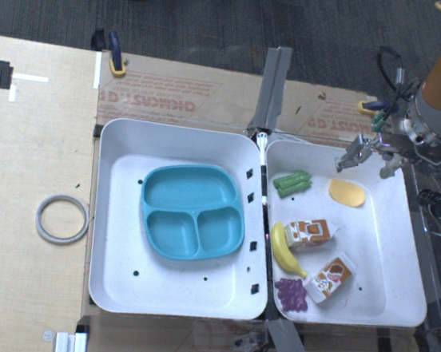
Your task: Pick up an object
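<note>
The right bin [374, 292] holds a green vegetable [292, 182], a yellow oval piece [347, 193], a yellow banana [284, 250], two small brown-and-white cartons [309, 233] [328, 279] and a purple grape bunch [293, 294]. My gripper [371, 159] hangs over the far edge of the right bin, just above the yellow oval piece. Its fingers are spread apart with nothing between them.
The left bin [108, 261] holds a blue sectioned tray [192, 212]. A grey ring [63, 218] lies on the bench left of the bins. A grey post [273, 86] stands behind the divider between the bins. Cables trail from the wrist at the right.
</note>
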Controlling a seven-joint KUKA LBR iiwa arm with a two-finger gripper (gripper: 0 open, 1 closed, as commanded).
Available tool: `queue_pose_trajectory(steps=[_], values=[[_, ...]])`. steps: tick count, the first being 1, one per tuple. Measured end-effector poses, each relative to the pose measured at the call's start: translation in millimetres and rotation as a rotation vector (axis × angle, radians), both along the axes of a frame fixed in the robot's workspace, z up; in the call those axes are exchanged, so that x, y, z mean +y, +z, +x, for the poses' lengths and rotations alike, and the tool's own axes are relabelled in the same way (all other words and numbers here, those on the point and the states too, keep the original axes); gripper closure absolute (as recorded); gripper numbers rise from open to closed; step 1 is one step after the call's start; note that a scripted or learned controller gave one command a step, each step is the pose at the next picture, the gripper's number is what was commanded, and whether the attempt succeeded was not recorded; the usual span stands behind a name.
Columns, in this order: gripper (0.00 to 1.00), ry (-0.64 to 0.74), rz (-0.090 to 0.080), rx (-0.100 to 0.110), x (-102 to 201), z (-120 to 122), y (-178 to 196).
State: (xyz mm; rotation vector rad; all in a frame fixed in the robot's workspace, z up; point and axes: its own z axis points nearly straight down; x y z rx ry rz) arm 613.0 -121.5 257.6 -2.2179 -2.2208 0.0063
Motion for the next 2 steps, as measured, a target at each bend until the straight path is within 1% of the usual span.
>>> queue_pose_trajectory(steps=[1,2], values=[[0.00,0.075,0.002,0.001,22.9,-64.0,-97.1],[0.00,-0.122,0.008,-0.024,20.5,-58.2,-152.4]])
